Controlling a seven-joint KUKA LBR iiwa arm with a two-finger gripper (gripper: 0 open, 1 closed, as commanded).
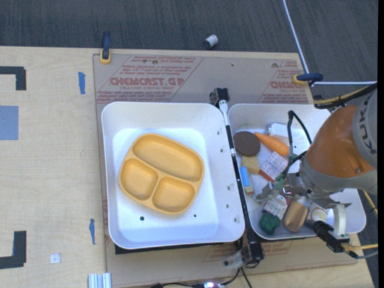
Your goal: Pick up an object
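Camera view puts the pickable clutter in the right white bin (357,221): an orange carrot-shaped toy (273,143), a round brown disc (245,143), a dark green lump (269,223) and a tan bottle-like piece (294,216) near its front edge. Whether the pincer (282,188) is open or closed, I cannot tell. Best to descend over one isolated piece, clear of neighbours. A yellow three-compartment plastic tray (161,173) lies in the left white bin (114,161).
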